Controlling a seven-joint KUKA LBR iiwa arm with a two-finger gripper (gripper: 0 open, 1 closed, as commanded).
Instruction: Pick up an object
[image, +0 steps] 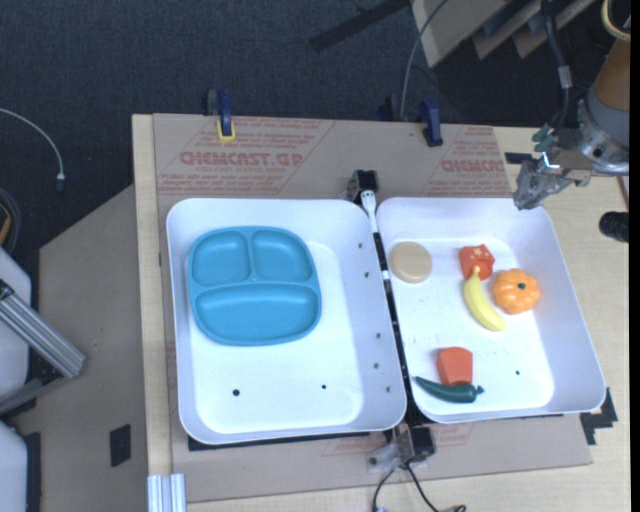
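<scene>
The right bin holds a tan round disc, a small red piece, a yellow banana, an orange pumpkin, a red-orange block and a dark green pepper. My gripper hangs over the bin's far right rim, above and to the right of the red piece, well apart from all the objects. Nothing shows between its fingers.
The left bin carries a blue divided plate. Both bins sit on a cardboard sheet held by blue clamps at the back. Cables run at the back and front edges.
</scene>
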